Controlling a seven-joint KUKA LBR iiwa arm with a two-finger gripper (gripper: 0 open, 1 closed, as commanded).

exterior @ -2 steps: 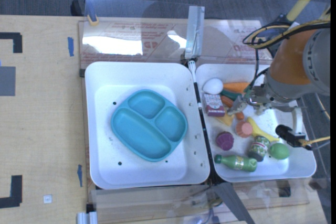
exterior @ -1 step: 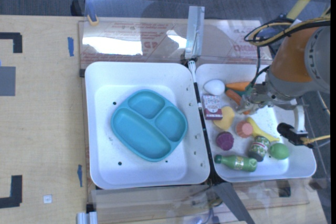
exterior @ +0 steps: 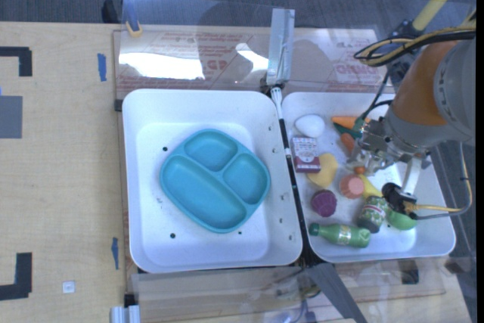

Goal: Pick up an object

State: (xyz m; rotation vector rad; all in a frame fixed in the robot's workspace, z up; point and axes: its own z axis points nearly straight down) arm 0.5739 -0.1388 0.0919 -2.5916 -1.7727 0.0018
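My gripper (exterior: 364, 161) hangs low over the right bin (exterior: 439, 234), near its middle. Just below it in the view lie a small pink-red round piece (exterior: 352, 186) and a yellow scrap (exterior: 369, 183). An orange carrot (exterior: 344, 122) lies just left of the wrist. Around these sit a white egg (exterior: 309, 125), a red-and-white box (exterior: 305, 152), a yellow fruit (exterior: 326, 169), a purple ball (exterior: 324, 202), a green bottle (exterior: 340, 234), a dark can (exterior: 371, 213) and a green piece (exterior: 401, 219). I see nothing held by the gripper.
The left bin (exterior: 144, 185) holds a blue divided plate (exterior: 215, 178). A clear plastic wall (exterior: 197, 49) stands behind both bins, with a metal post (exterior: 280, 45) between them. Yellow and black cables (exterior: 420, 202) trail from the arm over the right bin's right side.
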